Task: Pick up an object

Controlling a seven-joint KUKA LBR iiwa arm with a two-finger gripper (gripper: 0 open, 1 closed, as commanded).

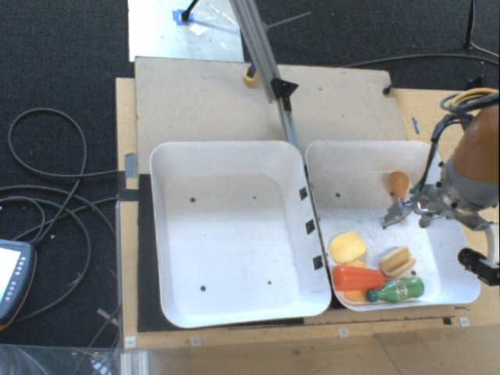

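**Jaws low in the right bin, toys at six o'clock**

No writing is legible. Two white bins sit on the desk (203, 100). The right bin (344, 170) holds five toys: an orange egg-like piece (398, 183), a yellow lump (347, 248), a bun (397, 262), a red-orange carrot shape (358, 277), a green bottle (398, 290). The jaws (394, 216) hang just below the orange piece at their twelve o'clock; whether they are apart cannot be told.

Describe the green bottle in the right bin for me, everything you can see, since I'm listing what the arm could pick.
The green bottle is small, glossy and plastic-looking, with a pale label band around its middle. It lies on its side near the front edge of the right bin, neck towards the left. Its neck end meets the red-orange carrot-like piece, and the little bun lies just behind it. The claw is apart from it, farther back.
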